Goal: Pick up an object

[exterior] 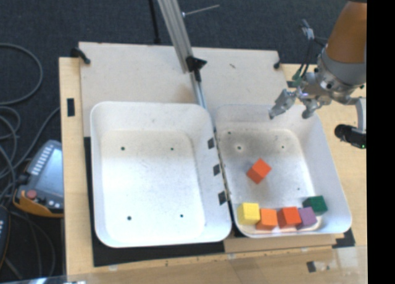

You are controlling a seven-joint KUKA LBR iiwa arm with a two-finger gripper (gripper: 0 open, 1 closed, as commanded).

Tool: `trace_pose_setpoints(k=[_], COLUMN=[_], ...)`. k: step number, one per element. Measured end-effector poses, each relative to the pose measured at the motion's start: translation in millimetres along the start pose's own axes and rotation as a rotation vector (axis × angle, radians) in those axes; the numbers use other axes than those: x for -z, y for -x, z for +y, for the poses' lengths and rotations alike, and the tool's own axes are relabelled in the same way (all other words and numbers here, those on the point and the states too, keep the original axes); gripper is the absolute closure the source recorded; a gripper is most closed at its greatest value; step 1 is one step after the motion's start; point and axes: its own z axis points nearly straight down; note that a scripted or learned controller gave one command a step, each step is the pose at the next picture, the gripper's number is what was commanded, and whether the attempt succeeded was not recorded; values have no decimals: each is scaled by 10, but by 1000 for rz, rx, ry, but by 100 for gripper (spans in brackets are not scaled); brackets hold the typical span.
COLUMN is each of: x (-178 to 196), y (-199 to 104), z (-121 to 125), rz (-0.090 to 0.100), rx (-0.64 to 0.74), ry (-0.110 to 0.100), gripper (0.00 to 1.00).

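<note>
The left bin (154,171) holds no blocks. In the right bin (327,153), an orange cube (259,170) sits alone near the centre, tilted on a corner. Along the near wall lies a row: yellow block (249,212), orange block (268,217), red block (288,216), purple block (307,216), green block (316,203). The gripper (295,105) hovers over the far rim, fingers spread, holding nothing. Risk: the tilted cube may slip from the closing fingers; the packed row offers little finger clearance.

No legible text or labels, handheld pendant (44,175) perhaps too blurred
</note>
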Motion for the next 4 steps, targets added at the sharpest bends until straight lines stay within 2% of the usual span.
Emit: trace_pose_setpoints(k=[1, 2, 3, 4], x=[115, 109, -1323, -1614], y=[5, 4, -250, -429], z=[7, 6, -337, -803], rz=[-2, -2, 3, 0], rx=[4, 5, -6, -7], ry=[2, 1, -8, 4], gripper=[100, 0, 0, 0])
